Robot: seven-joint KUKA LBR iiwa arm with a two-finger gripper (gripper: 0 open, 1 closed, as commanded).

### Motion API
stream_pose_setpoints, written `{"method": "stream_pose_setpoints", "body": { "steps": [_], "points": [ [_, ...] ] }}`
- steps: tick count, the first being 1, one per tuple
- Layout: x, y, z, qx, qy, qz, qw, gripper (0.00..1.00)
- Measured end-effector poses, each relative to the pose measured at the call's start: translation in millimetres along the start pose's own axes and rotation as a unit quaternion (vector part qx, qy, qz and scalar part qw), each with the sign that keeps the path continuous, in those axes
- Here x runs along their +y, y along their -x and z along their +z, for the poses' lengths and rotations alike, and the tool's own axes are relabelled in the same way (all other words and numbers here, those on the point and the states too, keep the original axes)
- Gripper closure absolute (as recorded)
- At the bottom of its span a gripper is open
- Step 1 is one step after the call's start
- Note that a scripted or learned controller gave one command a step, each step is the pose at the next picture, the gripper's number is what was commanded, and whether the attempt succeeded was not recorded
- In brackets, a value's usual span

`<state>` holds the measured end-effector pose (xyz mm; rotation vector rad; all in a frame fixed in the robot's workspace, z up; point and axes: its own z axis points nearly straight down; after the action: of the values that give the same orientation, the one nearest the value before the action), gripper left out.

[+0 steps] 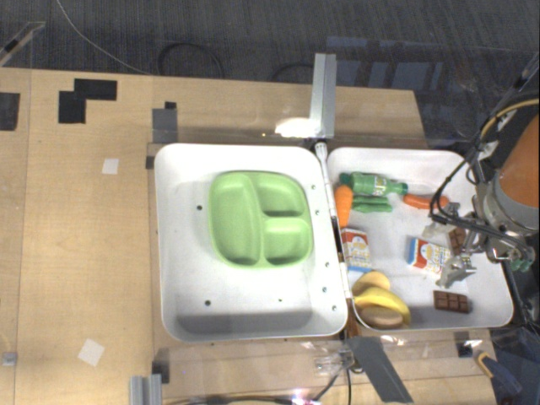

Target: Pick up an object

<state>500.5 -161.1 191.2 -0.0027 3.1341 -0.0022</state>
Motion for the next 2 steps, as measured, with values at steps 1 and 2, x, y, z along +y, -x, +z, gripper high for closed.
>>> {"method": "stream_pose_setpoints", "body": {
  "steps": [1,2],
  "points": [
    [-21.3,-2.7,93.2,-0.010,-0.003,-0.061,0.9981,0.00],
    [-13.3,36.9,93.8,-0.011,-0.007,-0.225,0.9744,0.00]
  ]
}}
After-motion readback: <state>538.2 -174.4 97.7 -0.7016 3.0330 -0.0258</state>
